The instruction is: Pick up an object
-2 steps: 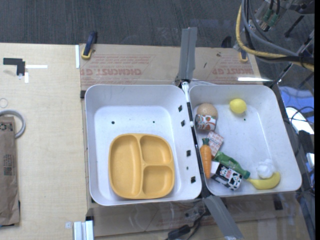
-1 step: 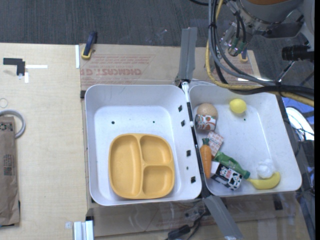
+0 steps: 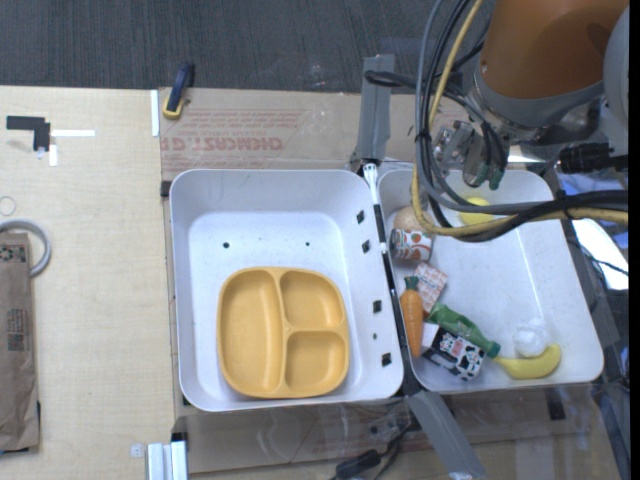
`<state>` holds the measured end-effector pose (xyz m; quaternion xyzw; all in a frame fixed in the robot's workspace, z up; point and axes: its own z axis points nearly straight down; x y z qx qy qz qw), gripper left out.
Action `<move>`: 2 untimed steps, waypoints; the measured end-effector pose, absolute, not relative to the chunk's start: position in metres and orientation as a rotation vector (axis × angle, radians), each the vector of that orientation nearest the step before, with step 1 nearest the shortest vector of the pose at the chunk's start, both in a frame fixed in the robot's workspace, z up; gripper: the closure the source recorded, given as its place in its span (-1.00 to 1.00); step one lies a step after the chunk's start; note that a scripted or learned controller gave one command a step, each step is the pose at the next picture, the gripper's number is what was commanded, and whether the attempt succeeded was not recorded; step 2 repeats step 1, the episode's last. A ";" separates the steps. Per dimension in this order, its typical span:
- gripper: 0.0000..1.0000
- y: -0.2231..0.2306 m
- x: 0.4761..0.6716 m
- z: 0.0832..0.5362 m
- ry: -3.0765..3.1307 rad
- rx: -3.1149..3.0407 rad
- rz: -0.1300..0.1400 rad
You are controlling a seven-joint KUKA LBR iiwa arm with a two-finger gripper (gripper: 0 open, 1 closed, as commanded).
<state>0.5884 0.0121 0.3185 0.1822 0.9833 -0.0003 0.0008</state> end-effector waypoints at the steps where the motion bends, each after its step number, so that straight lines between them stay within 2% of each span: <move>1: 1.00 0.076 0.549 0.236 3.067 0.680 -0.001; 2: 1.00 0.076 0.549 0.236 3.067 0.680 -0.001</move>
